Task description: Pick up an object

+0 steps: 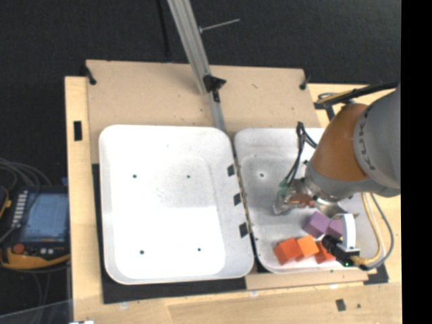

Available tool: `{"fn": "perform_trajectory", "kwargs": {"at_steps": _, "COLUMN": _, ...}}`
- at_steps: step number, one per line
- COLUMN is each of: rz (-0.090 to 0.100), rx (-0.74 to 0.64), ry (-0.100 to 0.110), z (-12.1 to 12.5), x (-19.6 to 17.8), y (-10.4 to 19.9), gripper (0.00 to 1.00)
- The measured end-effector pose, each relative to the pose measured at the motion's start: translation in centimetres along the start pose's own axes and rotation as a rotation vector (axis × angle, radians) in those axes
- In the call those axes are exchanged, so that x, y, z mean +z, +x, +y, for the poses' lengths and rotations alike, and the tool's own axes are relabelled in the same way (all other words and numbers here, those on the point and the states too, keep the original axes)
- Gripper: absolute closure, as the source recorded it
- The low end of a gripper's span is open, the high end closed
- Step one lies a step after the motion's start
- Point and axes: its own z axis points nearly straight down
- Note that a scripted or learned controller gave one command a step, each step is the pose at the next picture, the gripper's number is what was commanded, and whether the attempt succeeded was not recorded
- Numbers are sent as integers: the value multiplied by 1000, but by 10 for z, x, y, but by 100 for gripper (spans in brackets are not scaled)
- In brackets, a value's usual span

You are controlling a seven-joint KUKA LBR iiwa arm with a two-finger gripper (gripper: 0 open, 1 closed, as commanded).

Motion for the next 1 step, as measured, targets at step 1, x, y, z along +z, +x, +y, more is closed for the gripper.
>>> {"fn": "perform_trajectory", "kwargs": {"at_steps": 1, "rz": 0, "rx": -13, "ry": 4, "z": 11, "x": -52, "y": -7, "gripper": 100}}
